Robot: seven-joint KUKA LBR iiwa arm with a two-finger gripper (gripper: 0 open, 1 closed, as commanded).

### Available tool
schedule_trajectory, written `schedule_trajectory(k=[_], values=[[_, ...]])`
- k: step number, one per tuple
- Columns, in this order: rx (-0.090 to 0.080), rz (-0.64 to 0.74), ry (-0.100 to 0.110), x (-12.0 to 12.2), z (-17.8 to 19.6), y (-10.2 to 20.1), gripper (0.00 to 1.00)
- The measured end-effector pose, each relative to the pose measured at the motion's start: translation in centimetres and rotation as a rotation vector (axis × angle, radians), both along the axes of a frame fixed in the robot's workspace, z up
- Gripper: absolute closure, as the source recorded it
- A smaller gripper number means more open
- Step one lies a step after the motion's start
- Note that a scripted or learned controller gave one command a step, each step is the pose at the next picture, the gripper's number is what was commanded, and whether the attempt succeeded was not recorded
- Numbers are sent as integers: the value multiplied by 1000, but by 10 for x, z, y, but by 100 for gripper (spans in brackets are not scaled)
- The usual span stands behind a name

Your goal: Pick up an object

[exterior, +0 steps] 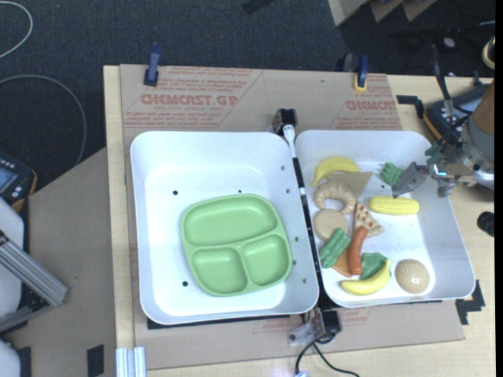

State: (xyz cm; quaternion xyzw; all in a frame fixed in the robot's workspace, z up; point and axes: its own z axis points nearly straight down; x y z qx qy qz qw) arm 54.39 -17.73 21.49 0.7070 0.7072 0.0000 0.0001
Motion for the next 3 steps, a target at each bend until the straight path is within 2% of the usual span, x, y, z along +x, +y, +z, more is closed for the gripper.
schedule_trajectory(k=[1,2,3], values=[[4,-1,7,-46,-136,36,0],[11,1,-1,-46,-129,-45,0],[11,6,3,12,-131,-41,0]])
